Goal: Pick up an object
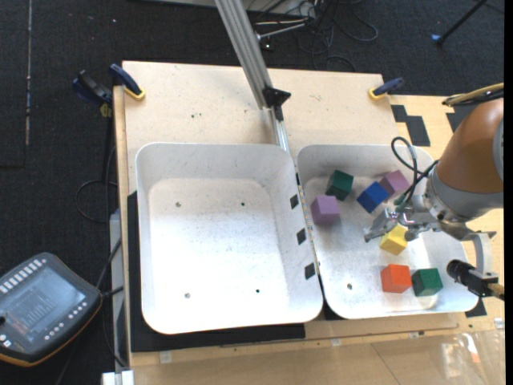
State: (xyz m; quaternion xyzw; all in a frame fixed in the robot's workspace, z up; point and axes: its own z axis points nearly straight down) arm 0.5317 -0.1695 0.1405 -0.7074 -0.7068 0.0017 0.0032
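Blocks lie scattered in the right bin (353,310), one of two shallow white bins sitting side by side on the counter (200,103). The left bin (160,167) is beside it, their inner walls touching. The grey arm (473,167) with its orange band reaches in from the right, and the hand (390,224) hangs low over the middle of the right bin, right at the yellow block (393,241).

The yellow block sits turned cornerwise, one corner pointing toward the lower left; it looks like a cube, so no long axis can be made out. The metal fingers touch or overlap its upper edge, but whether they are spread or closed, or have any hold on it, cannot be told from this angle.

Just above the hand lie a blue block (373,196) and a pink block (394,183), close together. A dark green block (341,184) is further left near the back wall, with a purple block (325,209) just below it. Near the front wall an orange block (395,278) and a green block (427,281) sit side by side, almost touching.
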